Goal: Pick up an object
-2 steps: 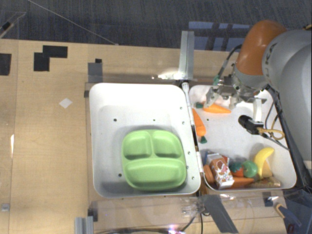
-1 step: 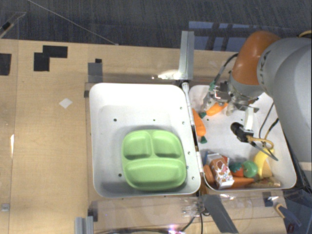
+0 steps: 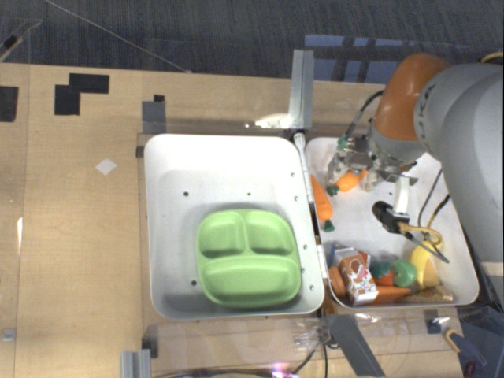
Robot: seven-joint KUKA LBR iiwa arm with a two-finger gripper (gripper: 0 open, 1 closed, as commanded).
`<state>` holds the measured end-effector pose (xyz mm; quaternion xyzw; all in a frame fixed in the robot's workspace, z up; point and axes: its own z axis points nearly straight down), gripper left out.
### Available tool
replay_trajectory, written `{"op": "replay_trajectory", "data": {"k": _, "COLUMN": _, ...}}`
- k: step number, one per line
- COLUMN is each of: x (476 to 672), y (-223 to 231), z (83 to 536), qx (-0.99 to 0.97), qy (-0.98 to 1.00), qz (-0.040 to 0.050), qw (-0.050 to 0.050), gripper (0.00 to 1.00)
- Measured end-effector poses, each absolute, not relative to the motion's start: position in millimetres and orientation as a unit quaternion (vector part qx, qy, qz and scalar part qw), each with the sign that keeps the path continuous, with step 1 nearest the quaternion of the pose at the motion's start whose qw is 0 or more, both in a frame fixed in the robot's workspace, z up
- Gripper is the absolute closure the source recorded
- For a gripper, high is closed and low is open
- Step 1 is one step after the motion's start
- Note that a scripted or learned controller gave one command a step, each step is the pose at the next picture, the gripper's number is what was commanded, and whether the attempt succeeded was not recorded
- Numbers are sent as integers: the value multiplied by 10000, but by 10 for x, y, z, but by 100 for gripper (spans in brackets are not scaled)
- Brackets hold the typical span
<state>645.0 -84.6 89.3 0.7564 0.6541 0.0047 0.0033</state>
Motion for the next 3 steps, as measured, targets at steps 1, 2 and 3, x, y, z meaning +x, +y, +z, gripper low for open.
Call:
{"op": "replay_trajectory", "data": {"k": 1, "x": 6477, "y": -828, "z": 1034, "qx": 7555, "qy": 6551, "qz": 82, "qw": 48, "gripper": 100}}
{"op": "replay_trajectory", "data": {"k": 2, "x": 6656, "y": -1048, "z": 948, "qx": 6965, "qy": 7173, "qz": -34, "qw": -212, "gripper": 100}}
{"op": "replay_trajectory", "data": {"k": 3, "x": 6642, "y": -281, "z": 1874, "qx": 6808, "qy": 7324, "qz": 31, "qw": 24, "gripper": 100}}
